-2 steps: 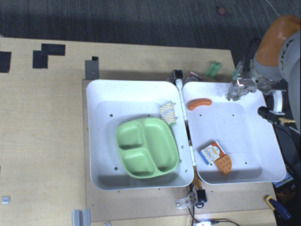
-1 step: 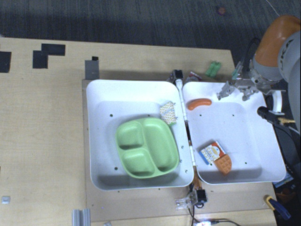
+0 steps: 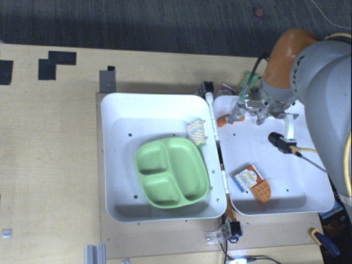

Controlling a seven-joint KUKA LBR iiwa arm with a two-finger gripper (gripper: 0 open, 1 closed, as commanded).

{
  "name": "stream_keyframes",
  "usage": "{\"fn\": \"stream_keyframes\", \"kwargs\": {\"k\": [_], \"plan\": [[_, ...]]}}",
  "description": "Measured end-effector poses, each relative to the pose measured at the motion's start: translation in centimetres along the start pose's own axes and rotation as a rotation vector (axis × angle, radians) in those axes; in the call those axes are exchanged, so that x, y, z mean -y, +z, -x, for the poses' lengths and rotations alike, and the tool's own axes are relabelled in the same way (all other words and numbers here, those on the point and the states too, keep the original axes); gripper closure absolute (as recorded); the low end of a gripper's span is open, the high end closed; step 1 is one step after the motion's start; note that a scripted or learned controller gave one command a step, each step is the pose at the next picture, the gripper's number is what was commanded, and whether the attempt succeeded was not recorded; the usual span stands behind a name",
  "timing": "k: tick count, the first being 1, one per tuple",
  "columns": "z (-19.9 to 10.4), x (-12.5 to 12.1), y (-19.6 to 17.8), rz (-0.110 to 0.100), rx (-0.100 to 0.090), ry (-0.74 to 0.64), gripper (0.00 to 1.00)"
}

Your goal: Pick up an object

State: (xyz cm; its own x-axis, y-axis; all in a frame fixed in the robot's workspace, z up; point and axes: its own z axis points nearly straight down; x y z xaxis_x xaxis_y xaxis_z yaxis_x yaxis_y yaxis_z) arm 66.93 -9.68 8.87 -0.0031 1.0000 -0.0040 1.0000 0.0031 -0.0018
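Pincer (image 3: 242, 114) over the right bin's (image 3: 308, 205) far-left corner — grip state cannot be told; green plate (image 3: 173, 172) in left bin (image 3: 118, 147).

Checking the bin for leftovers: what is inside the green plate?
The green plate shows three bare compartments; nothing lies in them. A small patterned packet touches its far rim. The bin floor beneath it is covered.

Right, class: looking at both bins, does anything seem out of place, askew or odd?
Mostly the green divided plate: it sits skewed in the left bin, its edges at an angle to the walls. A small patterned packet leans in that bin's far right corner. Nothing looks spilled or damaged.
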Motion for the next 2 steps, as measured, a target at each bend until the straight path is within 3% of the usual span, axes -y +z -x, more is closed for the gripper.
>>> {"fn": "stream_keyframes", "kwargs": {"k": [1, 2], "plan": [[-0.2, 0.0, -1.1, -0.007, -0.006, -0.005, 1.00], [6.0, 2.2, -2.3, 0.006, -0.003, 0.000, 1.00]]}}
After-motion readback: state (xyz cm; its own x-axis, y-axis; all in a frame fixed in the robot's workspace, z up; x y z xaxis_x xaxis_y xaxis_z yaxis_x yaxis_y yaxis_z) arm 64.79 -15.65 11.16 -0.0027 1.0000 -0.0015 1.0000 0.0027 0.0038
